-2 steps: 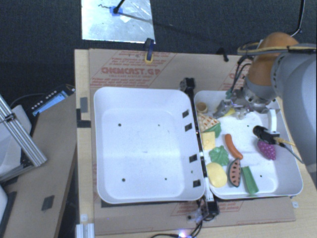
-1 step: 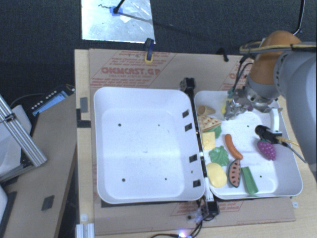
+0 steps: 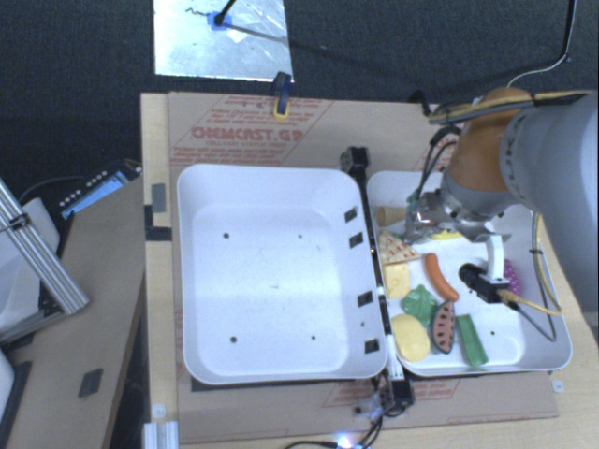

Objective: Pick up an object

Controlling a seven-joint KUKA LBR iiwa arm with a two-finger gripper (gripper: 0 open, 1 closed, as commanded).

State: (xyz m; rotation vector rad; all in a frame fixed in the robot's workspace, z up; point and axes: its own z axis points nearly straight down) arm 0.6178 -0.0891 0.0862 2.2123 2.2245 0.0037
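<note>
In the right bin [image 3: 547,349]: 1 sausage [image 3: 441,277], 1 potato [image 3: 410,337].

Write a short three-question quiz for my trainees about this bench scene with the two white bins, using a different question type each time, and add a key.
1. True or false: the orange sausage-shaped toy lies in the left shallow white bin.
2. Multiple choice: which thing lies nearest the front edge of the right shallow white bin? A) the yellow potato-shaped toy B) the orange sausage-shaped toy C) the pale yellow cheese-like block
3. Fill in: the grey arm with the orange band reaches over the ___ bin.

Key: 1 false; 2 A; 3 right.
</note>
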